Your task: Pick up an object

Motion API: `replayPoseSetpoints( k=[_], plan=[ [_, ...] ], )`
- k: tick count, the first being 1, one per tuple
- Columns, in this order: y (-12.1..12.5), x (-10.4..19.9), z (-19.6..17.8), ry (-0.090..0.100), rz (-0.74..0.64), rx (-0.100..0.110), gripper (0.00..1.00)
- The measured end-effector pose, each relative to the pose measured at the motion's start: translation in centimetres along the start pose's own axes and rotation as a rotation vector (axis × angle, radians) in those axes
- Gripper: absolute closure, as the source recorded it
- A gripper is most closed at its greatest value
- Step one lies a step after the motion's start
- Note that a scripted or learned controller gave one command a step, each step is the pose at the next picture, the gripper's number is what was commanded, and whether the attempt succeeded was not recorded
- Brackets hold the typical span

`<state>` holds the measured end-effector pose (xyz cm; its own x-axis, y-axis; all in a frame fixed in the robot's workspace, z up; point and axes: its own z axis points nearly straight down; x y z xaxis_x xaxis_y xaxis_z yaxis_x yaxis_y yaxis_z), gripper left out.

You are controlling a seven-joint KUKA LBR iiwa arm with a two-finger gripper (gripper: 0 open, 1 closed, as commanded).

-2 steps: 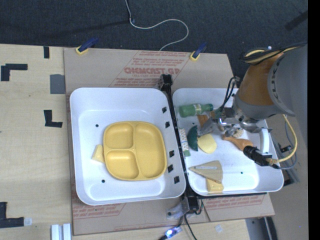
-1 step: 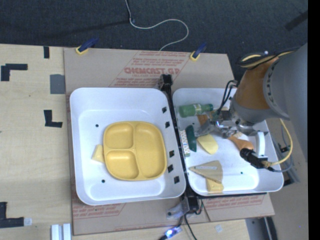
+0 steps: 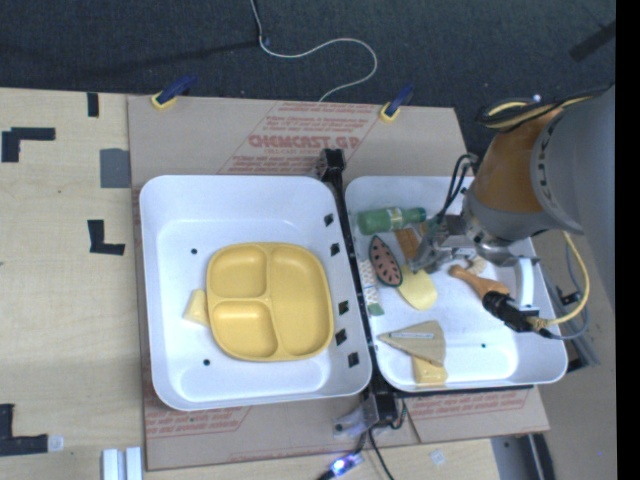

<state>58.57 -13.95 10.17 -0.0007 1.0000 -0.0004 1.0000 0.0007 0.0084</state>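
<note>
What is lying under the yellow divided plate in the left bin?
A pale yellow flat piece pokes out from beneath the left edge of the yellow divided plate, resting on the left bin floor. The plate covers the remainder, so its full shape cannot be seen.

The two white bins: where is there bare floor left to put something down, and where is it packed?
In the left bin, bare floor runs behind and right of the yellow divided plate. In the right bin, there is a patch right of the sandwich wedge. It is crowded at the back, where the gripper sits among the green bottle, the watermelon slice and the pale yellow piece.
</note>
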Motion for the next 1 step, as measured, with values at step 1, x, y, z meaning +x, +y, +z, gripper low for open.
replayPoseSetpoints(
  k=[1],
  plan=[
    [0.63, 0.74, -4.61, 0.000, -0.002, 0.005, 1.00]
  ],
)
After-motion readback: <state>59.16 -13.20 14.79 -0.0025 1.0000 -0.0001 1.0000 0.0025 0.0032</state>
